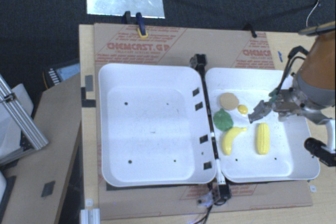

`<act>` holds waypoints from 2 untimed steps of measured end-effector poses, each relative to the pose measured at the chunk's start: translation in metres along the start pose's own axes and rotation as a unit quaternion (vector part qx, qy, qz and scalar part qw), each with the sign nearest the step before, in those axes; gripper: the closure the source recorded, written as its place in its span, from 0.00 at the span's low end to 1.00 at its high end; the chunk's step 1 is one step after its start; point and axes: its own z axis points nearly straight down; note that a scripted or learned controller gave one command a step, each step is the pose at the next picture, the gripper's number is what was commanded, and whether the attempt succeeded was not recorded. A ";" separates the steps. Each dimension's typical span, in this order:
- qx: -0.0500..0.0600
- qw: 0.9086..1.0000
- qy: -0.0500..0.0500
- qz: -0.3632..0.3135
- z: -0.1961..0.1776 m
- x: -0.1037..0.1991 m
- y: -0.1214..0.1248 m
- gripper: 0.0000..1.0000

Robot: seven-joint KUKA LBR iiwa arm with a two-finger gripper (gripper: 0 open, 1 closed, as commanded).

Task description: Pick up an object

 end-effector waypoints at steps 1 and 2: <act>-0.002 1.000 0.000 -0.001 -0.011 0.000 0.001 1.00; -0.004 1.000 0.000 -0.004 -0.075 0.053 0.034 1.00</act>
